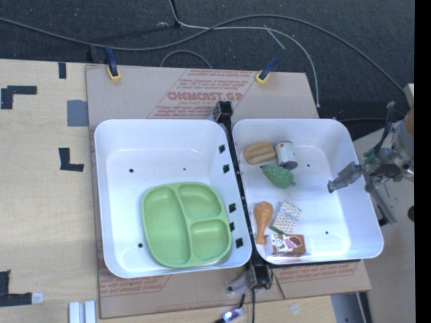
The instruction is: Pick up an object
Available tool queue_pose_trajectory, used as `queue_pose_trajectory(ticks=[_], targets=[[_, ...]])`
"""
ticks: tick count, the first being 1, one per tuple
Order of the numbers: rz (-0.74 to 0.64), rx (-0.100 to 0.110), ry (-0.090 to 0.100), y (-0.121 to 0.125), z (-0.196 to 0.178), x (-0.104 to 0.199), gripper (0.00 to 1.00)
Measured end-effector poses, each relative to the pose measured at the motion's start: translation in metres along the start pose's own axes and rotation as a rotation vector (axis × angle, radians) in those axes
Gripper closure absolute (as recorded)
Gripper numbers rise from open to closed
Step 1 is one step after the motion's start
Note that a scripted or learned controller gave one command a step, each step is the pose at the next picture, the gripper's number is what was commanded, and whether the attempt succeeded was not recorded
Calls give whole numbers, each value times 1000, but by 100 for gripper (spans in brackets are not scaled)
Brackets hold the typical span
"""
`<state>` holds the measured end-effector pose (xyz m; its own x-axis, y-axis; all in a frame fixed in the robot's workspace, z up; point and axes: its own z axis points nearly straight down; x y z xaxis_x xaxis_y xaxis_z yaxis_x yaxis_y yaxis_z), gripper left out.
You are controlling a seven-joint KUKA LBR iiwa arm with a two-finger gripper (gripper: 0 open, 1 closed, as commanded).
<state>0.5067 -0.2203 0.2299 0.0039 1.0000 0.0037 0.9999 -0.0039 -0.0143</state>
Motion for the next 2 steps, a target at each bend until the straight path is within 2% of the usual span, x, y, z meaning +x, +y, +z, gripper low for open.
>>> queue_pose_trajectory(ticks=[1,2], targets=[[-5,-13,-4,3,-7,1,0],[-5,-10,-4,7,48,10,0]])
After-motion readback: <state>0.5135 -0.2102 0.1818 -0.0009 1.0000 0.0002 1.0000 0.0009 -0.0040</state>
